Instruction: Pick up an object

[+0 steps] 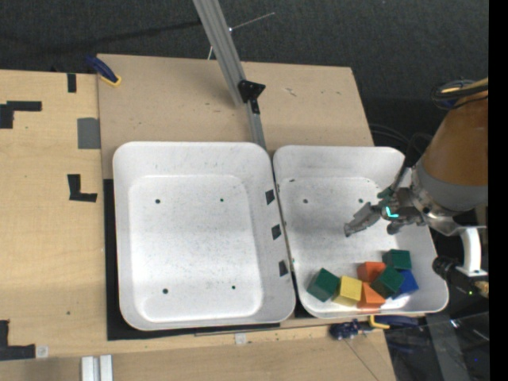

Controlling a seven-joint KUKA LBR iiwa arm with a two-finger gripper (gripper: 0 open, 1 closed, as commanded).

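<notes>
Several small matte blocks (pixel 367 282), green, yellow, orange and blue, lie huddled in the near corner of the right bin (pixel 317 169); they are squat cubes with no clear long axis, set at mixed angles and touching one another. Just beyond them the pincer (pixel 359 221) hangs over the speckled white bin floor with nothing between its fingers, though how far they are spread I cannot tell. The left bin (pixel 127 181), shallow with rounded corners, sits on the pale wooden desk (pixel 175 94).
</notes>
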